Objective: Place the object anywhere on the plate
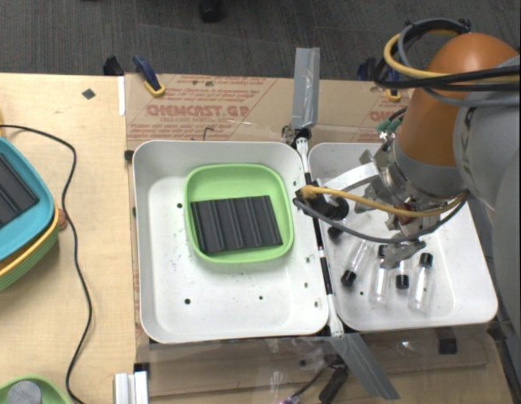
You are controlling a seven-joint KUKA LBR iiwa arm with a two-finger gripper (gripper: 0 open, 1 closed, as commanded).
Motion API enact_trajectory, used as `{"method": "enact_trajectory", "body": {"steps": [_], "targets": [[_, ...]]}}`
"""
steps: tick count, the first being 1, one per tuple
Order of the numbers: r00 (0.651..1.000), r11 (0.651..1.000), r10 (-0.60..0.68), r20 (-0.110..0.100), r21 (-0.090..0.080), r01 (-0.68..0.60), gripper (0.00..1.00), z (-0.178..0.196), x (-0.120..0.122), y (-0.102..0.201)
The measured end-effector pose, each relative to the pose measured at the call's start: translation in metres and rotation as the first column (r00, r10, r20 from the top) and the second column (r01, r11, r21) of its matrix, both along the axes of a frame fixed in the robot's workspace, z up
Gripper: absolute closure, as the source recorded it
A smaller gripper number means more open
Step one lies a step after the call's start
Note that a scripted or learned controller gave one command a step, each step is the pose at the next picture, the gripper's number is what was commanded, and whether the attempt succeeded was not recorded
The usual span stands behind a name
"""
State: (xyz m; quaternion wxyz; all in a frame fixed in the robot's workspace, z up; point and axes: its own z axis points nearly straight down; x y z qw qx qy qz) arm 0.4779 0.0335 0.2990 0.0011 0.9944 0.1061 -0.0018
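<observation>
From the overhead camera I see the arm filling the upper right of the frame, bent low over the right bin. Its bulk hides the claw, so I cannot tell its state. Several clear vials with dark caps lie scattered in that bin, some partly covered by the wrist and cables. The green plate sits in the left bin, carrying a dark ribbed mat.
</observation>
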Motion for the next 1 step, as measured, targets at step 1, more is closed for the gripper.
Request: {"method": "enact_trajectory", "body": {"steps": [1], "targets": [[1.000,1.000,-0.011,-0.004,0.001,0.011,0.00,-0.0354,0.0094,-0.0571]]}}
